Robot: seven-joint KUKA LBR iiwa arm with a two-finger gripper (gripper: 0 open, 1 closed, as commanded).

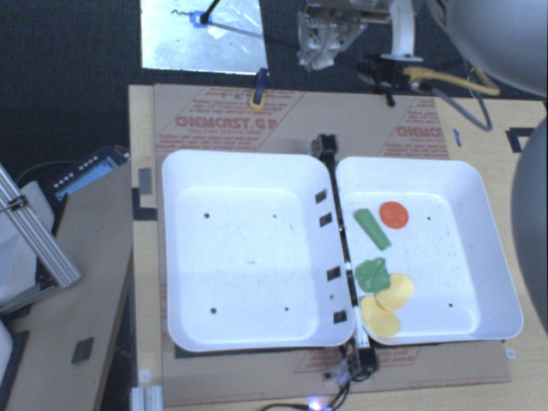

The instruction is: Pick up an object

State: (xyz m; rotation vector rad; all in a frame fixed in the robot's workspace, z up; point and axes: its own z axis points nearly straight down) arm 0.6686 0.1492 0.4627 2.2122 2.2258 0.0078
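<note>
While the left bin (248,255) sits bare, the right bin (479,255) holds yellow pieces (387,302), a green lump (372,273), a green stick (372,229) and an orange disc (394,215). Way back, the end effector (321,45) hangs past the worktop (214,118), can't tell its grip.

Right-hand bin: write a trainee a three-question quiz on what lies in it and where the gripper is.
1. True or false: the orange disc lies in the right bin.
2. Which item lies closest to the orange disc? A) green stick B) yellow pieces C) green leafy piece
3. Fill in: the gripper hangs beyond the ____ edge of the bench, over neither the right bin nor the left bin.

Key: 1. True. 2. A; the green stick lies just left of the disc, while the leafy piece and the yellow pieces sit nearer the bin's front corner by the divider. 3. Far.
</note>
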